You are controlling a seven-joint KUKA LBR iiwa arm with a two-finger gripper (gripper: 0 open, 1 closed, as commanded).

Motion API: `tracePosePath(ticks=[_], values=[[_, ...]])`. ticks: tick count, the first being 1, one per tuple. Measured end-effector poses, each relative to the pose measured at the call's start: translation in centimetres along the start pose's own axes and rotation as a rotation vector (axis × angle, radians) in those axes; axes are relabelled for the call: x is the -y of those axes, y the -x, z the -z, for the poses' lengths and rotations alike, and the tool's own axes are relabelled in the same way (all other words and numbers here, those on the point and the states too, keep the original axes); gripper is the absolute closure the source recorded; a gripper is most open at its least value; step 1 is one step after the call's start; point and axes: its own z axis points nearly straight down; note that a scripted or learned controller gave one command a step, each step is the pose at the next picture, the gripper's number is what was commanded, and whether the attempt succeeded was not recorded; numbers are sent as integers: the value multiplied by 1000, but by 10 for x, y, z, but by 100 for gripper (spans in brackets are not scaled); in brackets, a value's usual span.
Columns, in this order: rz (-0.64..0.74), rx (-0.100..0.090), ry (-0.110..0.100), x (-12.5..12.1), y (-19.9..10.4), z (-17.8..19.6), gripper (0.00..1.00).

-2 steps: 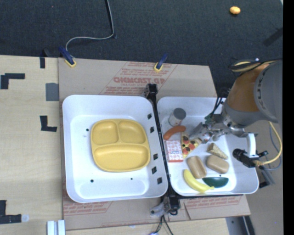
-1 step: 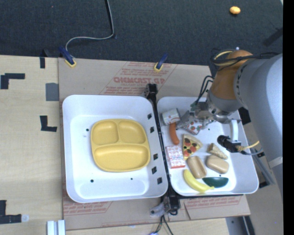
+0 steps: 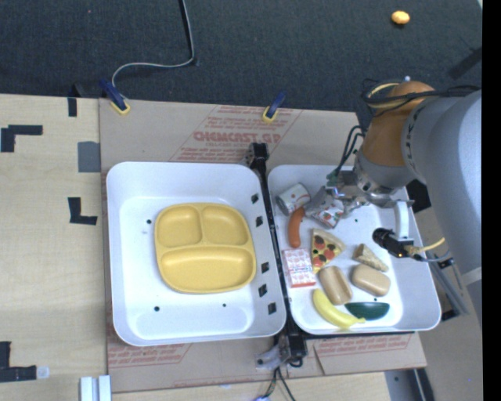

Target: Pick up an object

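Observation:
The right bin (image 3: 419, 309) holds several toy foods. A red hot dog (image 3: 294, 225) lies near its left wall, with a pizza slice (image 3: 323, 249) and a small red-and-white packet (image 3: 297, 268) beside it. Toward the front are a bread roll (image 3: 334, 283), a yellow banana (image 3: 332, 310), a dark green piece (image 3: 368, 311), a brown bun (image 3: 369, 279) and a sandwich wedge (image 3: 369, 255). A grey block (image 3: 293, 193) lies at the back left. My gripper (image 3: 333, 205) hangs low over the bin's back middle, just right of the hot dog and above the pizza slice.
The left bin (image 3: 125, 258) bears a yellow divided plate (image 3: 205, 247). The arm's orange band (image 3: 387, 129) and grey body reach in from the right over the right bin's far corner. Blue-and-yellow clamps (image 3: 117, 100) grip the cardboard at the back. A small orange ball (image 3: 400, 17) lies on the dark floor.

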Motion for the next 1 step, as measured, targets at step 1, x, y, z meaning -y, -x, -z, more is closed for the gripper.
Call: tracePosePath(ticks=[1], values=[[-1,-3,-5,45,-60,88,100]])
